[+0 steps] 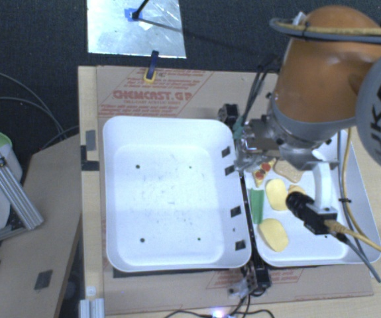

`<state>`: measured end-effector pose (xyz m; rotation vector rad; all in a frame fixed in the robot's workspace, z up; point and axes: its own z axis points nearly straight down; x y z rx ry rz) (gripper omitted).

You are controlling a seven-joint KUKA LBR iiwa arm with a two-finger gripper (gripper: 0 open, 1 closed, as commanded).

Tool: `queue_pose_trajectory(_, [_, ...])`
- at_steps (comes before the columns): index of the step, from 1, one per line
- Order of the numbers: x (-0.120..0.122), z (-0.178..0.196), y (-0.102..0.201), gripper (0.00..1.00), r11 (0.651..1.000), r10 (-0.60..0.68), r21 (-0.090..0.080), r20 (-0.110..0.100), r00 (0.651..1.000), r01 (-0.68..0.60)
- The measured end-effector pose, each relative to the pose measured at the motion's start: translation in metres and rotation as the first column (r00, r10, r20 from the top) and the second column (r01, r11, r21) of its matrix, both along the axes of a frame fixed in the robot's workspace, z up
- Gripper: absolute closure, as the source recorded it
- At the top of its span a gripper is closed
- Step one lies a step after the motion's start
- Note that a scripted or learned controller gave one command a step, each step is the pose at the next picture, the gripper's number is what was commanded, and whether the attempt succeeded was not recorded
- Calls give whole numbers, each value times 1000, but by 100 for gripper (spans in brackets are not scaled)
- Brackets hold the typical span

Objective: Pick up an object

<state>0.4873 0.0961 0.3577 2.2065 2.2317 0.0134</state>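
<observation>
The right bin holds several small things along its left side. Two yellow oval pieces lie there, one near the front and one behind it. A green strip runs along the bin's left wall. Small red bits and a beige flat piece lie further back. My gripper hangs under the big orange wrist, low over the back left corner of this bin, just above the red bits. The wrist hides most of it.
The left bin stands beside the right one, and their walls meet under the gripper. Both rest on a cardboard sheet. A silver sheet lies beyond the bench. An aluminium frame stands at the far left.
</observation>
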Motion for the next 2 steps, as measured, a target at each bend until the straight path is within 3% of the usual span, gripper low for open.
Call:
queue_pose_trajectory(1, [17, 103, -37, 100, 1000, -12, -2, 7, 1000, 12])
queue_pose_trajectory(2, [-2, -11, -38, 100, 1000, -11, -5, -16, 1000, 11])
